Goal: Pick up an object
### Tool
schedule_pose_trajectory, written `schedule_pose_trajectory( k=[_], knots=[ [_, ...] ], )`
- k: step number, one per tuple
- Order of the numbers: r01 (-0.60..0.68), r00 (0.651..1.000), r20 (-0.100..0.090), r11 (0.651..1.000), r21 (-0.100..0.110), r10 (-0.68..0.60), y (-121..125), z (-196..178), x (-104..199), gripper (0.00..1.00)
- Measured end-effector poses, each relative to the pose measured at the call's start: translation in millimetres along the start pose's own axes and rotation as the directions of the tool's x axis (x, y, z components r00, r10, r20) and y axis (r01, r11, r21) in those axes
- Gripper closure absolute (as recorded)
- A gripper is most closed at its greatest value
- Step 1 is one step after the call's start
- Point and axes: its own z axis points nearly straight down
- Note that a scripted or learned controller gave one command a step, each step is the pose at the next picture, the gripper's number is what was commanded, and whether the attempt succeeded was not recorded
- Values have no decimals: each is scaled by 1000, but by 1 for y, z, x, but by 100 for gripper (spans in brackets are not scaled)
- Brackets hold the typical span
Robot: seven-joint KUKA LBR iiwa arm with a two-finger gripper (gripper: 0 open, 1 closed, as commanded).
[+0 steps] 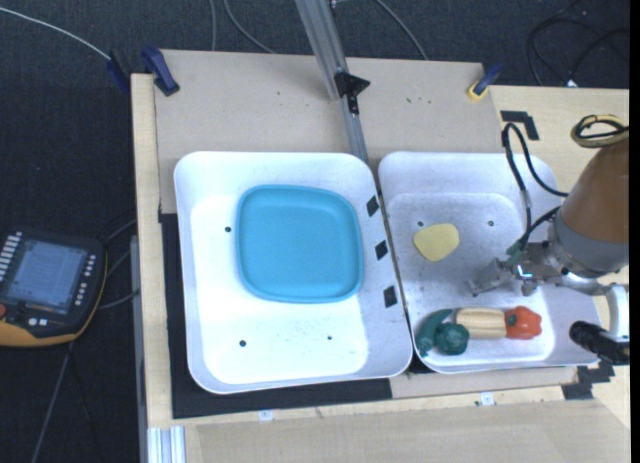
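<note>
The right bin (470,176) is taken as landmark; a blue plate (299,242) is seen in the bin to its left. Along its near wall a green piece (443,337), a wooden piece (480,324) and a red piece (522,323) are crowded together, so two could be pinched and slip. A yellow piece (436,242) lies mid-bin. The fingers (490,282) hang just above the row, seemingly parted narrowly, nothing held.

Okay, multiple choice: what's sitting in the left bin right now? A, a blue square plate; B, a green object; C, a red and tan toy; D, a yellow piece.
A: the blue square plate lies in the left bin, while the yellow piece, the green object and the red and tan toy all lie in the right bin.
</note>
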Motion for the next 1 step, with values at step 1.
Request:
schedule_pose_trajectory(
  k=[1],
  knots=[
    [0, 1000, 2, 1000, -6, 0, 2, -13, 0, 100]
  ],
)
